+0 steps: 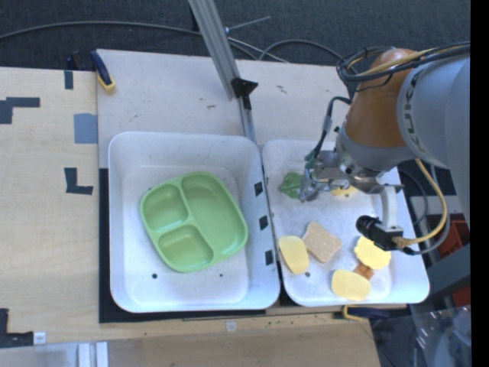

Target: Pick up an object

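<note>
In the right bin (416, 285), at its upper left, you have a small green leafy piece (291, 183) lying on the white floor close to the divider between the two bins. The gripper (312, 189) sits just beside it, on its right edge, low over the bin floor, which suggests this green piece is the thing the program is going for. You cannot tell from this angle how the jaws stand: the wrist hides them, so whether they are parted, closed, or around the leaf stays unknown. The piece looks thin and soft, so a grasp from its edge may well slip or only pinch a corner.

Further down the same bin you see a tan bread-like slab (322, 242), with a yellow piece (293, 253) touching its left side, another yellow piece (350, 284) near the front wall, and a third yellow piece (372, 254) by the arm's cable. They lie well apart from the leaf, so they should not crowd the approach.

The left bin (122, 205) holds a green divided tray (194, 222), set at a slant, away from the work.
</note>
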